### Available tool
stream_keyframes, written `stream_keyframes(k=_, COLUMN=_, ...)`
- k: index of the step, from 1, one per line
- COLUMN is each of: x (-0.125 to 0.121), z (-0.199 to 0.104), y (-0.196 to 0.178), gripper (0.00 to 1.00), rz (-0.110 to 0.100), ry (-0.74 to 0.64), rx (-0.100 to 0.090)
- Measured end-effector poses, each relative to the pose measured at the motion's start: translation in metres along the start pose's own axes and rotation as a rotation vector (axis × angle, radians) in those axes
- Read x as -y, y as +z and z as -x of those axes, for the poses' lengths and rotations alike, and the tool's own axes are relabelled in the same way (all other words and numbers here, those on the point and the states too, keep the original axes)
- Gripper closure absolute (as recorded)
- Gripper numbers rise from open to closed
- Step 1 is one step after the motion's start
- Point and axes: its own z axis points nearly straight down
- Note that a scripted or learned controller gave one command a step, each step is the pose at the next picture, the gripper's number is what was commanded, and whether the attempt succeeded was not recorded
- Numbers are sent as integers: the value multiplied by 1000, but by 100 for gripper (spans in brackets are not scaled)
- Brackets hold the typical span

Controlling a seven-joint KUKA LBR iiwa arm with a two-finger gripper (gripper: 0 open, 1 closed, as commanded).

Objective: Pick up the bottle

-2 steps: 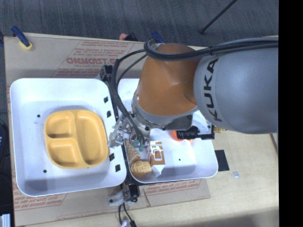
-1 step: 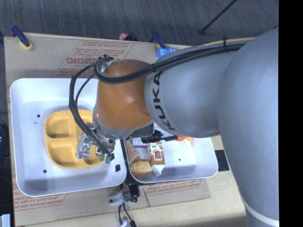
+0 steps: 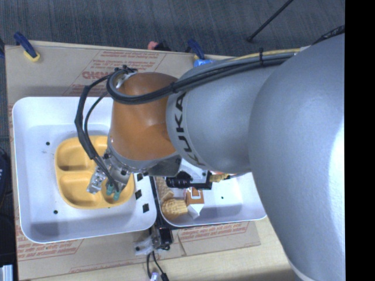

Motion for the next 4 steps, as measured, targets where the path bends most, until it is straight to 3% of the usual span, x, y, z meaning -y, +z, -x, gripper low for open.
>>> stream_keyframes(k=1, x=-51, z=-27, y=-53, gripper=100, rz=-2, ry=710, rx=-2)
stream_keyframes(k=2, x=-29, z=-15, y=-135, gripper=100, rz=1, ry=413, rx=0)
stream_keyframes(k=3, x=19, z=10, y=-54, gripper=100, rz=-3, ry=436, rx=-2)
stream_keyframes(k=4, x=65, z=34, y=-42, gripper=100, rz=-1, ry=162, rx=-2)
